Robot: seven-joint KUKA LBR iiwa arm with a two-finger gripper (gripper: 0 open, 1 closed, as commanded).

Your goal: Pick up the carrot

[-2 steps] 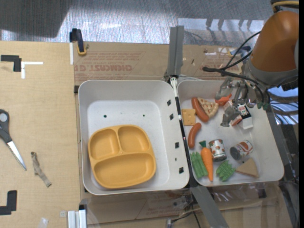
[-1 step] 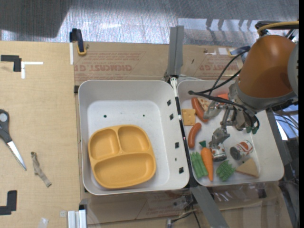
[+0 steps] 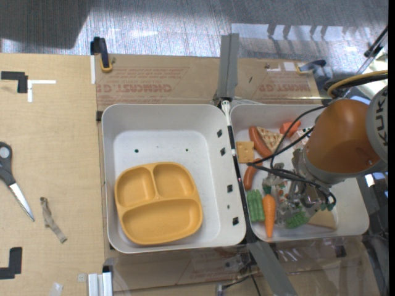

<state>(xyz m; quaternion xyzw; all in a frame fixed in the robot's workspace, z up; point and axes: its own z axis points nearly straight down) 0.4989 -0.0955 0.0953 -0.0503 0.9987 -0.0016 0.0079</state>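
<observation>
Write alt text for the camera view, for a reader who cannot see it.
A grey and orange robot arm reaches into the right bin, which is crowded with toy food, its gripper just right of an orange carrot. The left bin holds a yellow divided plate.

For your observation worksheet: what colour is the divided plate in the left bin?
Yellow-orange. The divided plate shows best in the camera view.
</observation>
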